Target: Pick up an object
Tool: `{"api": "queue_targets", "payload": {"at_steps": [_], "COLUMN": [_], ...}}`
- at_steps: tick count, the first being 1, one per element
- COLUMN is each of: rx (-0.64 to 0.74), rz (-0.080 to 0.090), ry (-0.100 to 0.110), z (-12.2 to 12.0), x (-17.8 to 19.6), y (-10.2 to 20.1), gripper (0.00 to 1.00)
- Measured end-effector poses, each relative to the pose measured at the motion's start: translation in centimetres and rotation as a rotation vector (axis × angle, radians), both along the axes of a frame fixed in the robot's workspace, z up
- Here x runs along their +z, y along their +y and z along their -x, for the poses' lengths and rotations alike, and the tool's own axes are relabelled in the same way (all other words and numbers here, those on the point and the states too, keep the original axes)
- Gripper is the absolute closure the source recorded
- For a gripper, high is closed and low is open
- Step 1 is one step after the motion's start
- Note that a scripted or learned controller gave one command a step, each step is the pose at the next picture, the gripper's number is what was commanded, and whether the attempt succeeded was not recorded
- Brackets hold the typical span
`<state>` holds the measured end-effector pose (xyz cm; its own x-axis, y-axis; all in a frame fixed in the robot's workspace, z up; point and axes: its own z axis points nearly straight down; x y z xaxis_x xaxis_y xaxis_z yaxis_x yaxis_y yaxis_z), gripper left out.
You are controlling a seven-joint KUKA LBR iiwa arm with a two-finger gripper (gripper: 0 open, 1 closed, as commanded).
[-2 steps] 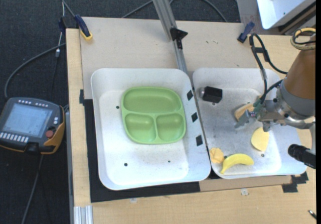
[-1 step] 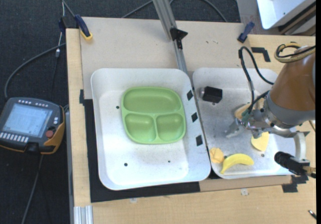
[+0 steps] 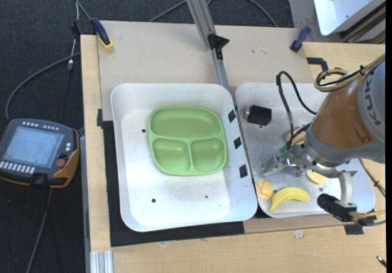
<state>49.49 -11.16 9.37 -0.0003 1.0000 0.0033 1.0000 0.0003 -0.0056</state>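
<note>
Yellow curved banana [image 3: 290,196] lies near the right white bin's [image 3: 269,97] front edge, below the gripper [image 3: 294,164]; its grip can't be told.

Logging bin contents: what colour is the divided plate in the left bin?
Light green, clearest in the camera view.

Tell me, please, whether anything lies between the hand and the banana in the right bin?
Nothing visible does. The hand sits low in the right bin, and the banana lies just in front of it on bare floor, a small yellow piece off to its side.
</note>
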Motion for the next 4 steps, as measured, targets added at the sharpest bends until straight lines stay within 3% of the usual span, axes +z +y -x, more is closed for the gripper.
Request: {"api": "queue_targets", "payload": {"at_steps": [1,4], "rx": [-0.001,0.002], "rz": [0.001,0.004], "ry": [-0.005,-0.011], "z": [-0.1,-1.1], "x": [1.4,16.6], "y": [0.0,0.2], "gripper": [1.0,1.0]}}
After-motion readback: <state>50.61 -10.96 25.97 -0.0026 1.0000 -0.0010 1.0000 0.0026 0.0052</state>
